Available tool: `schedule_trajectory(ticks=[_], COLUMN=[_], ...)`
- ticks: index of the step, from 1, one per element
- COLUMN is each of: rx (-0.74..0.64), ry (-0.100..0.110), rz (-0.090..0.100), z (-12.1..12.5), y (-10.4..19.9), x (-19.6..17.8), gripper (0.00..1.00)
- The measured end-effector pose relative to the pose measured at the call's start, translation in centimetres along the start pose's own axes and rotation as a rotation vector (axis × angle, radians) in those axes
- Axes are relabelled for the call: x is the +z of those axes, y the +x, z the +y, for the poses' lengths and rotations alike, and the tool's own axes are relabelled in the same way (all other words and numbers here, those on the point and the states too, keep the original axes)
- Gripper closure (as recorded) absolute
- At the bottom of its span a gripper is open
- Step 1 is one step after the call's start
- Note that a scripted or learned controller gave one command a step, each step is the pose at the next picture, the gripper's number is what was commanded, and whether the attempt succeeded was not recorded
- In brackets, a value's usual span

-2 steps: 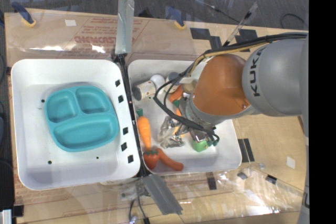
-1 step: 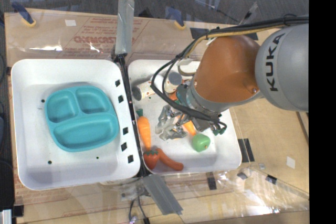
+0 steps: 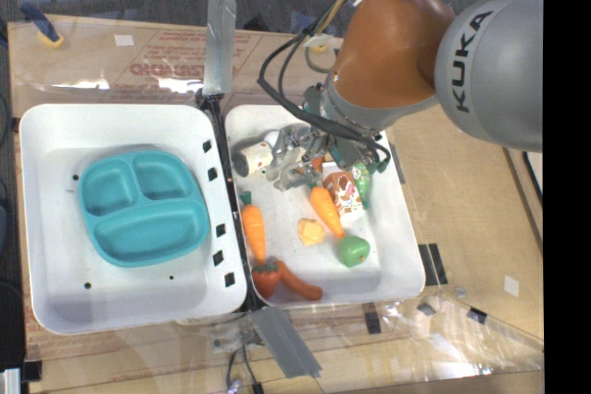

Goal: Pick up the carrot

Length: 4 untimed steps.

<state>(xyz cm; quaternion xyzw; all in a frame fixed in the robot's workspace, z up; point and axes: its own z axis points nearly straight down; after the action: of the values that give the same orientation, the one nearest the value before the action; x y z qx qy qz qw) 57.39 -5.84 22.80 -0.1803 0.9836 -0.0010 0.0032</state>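
Two orange carrots lie in the right bin (image 3: 406, 244). One carrot (image 3: 253, 232) lies lengthwise against the bin's left wall. The other carrot (image 3: 326, 209) lies slanted near the bin's middle, next to a brown and white packet (image 3: 344, 191). My gripper (image 3: 297, 163) hangs low over the upper middle of the right bin, just up and left of the middle carrot. The arm's orange band and grey wrist hide the bin's far right corner.
Around the carrots lie a white and dark can (image 3: 251, 158), a yellow piece (image 3: 312, 232), a green fruit (image 3: 352, 250), a red chili (image 3: 288, 280) and a green item (image 3: 363, 182). The left bin (image 3: 37, 198) holds a blue divided plate (image 3: 143, 208).
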Motion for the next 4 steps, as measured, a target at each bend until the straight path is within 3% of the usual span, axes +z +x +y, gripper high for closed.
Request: schedule_trajectory(ticks=[1, 2, 3, 4], rx=[-0.249, -0.355, -0.421, -0.506], ry=[-0.003, -0.005, -0.001, -0.002], rz=[0.003, 0.007, 0.001, 0.002], z=[-0.9, -7.6, -9.0, -7.8], y=[-4.8, -5.8, -5.6, -5.9], x=[2.7, 8.0, 8.5, 9.6], gripper=[1.0, 1.0, 1.0, 1.0])
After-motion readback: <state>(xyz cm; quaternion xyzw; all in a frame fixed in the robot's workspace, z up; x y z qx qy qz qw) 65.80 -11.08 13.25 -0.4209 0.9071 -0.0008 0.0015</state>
